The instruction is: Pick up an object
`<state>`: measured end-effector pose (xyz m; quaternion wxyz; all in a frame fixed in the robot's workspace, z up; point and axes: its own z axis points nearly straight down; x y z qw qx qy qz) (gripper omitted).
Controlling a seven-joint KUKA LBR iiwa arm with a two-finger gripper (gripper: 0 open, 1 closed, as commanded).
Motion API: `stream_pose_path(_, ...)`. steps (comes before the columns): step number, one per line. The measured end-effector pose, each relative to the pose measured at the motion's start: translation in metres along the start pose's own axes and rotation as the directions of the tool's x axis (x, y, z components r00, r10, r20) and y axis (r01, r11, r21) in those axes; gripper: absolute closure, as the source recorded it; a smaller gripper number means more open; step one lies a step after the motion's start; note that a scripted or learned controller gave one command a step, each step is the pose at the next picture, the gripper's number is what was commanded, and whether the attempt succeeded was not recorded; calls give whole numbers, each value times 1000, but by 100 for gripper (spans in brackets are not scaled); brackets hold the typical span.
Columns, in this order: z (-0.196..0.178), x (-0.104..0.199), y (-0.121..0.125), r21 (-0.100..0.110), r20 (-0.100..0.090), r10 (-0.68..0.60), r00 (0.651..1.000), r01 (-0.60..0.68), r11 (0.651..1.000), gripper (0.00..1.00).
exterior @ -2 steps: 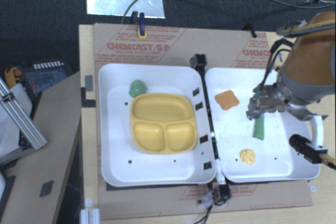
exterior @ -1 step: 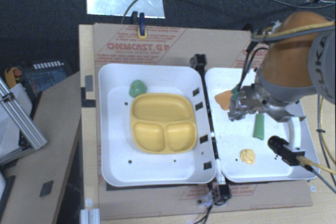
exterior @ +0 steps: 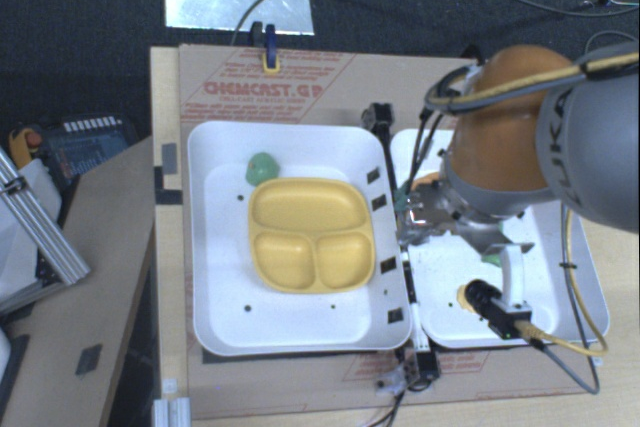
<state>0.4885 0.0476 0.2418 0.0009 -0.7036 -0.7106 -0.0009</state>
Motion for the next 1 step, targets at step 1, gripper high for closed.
stream_pose_path(1, 23, 54, 0, 2, 1, 0, 1000, 0, 1000, 100)
